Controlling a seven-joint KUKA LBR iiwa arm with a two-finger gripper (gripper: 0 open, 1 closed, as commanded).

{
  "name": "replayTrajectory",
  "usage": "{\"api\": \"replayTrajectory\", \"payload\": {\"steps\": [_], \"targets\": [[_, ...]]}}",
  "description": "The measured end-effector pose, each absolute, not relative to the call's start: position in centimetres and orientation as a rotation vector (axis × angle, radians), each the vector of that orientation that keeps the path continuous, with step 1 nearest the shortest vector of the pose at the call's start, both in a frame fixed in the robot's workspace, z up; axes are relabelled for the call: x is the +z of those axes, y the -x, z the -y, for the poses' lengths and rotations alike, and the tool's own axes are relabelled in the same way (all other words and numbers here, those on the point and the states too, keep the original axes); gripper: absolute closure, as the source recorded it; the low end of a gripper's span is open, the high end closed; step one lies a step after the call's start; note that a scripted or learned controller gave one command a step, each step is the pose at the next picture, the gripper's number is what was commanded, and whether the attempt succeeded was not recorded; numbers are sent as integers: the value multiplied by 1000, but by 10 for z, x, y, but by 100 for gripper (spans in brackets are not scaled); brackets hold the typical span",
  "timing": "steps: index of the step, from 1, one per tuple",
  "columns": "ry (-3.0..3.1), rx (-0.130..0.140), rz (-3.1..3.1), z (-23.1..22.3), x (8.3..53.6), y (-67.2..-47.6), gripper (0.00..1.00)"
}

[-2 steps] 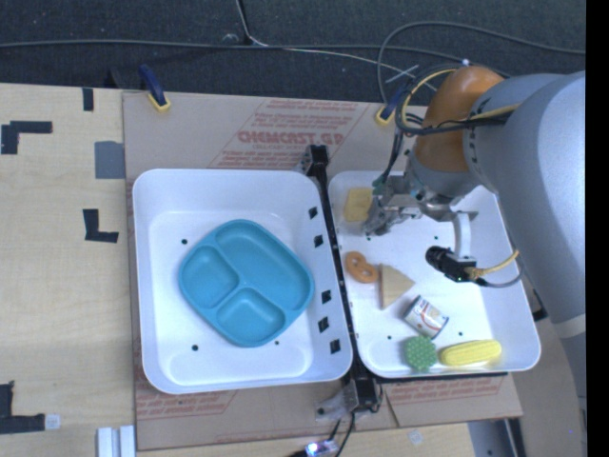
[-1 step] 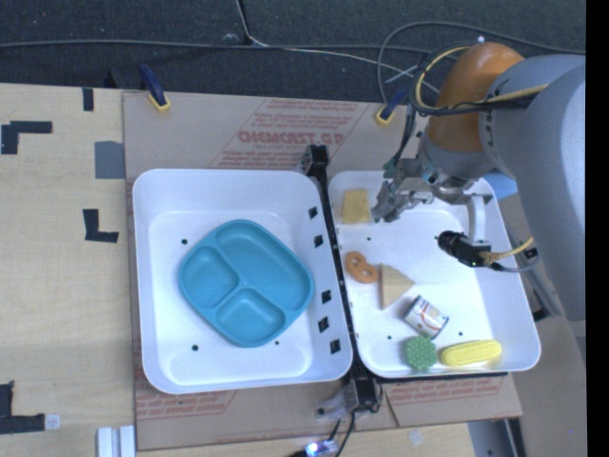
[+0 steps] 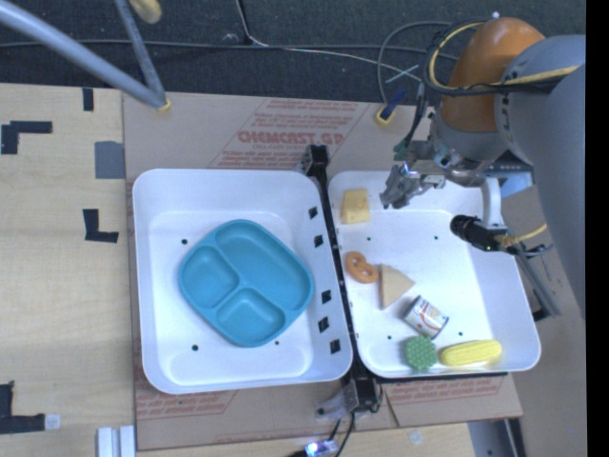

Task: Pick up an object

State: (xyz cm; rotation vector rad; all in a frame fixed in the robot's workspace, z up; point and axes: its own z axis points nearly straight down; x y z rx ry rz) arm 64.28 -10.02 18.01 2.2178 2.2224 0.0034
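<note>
My gripper (image 3: 398,191) hangs over the back of the right bin (image 3: 495,284), just right of a pale yellow cheese cube (image 3: 355,207). Nothing shows between its fingers. Further forward in the same bin lie an orange pretzel-like ring (image 3: 361,268), a tan wedge (image 3: 393,284), a small silver can (image 3: 425,316), a green bumpy ball (image 3: 419,352) and a yellow corn cob (image 3: 468,353).
The left bin (image 3: 157,208) holds a blue divided plate (image 3: 245,281). A black divider (image 3: 328,255) runs between the bins. The arm's grey body and orange band (image 3: 490,55) stand over the back right. Cables trail behind the bins.
</note>
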Motion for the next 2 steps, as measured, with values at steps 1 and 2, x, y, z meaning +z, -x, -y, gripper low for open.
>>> {"api": "replayTrajectory", "payload": {"steps": [1,2], "targets": [[-2218,3,-2223,95,225,-637,100],[-2218,4,-2223,95,278,-638,100]]}}
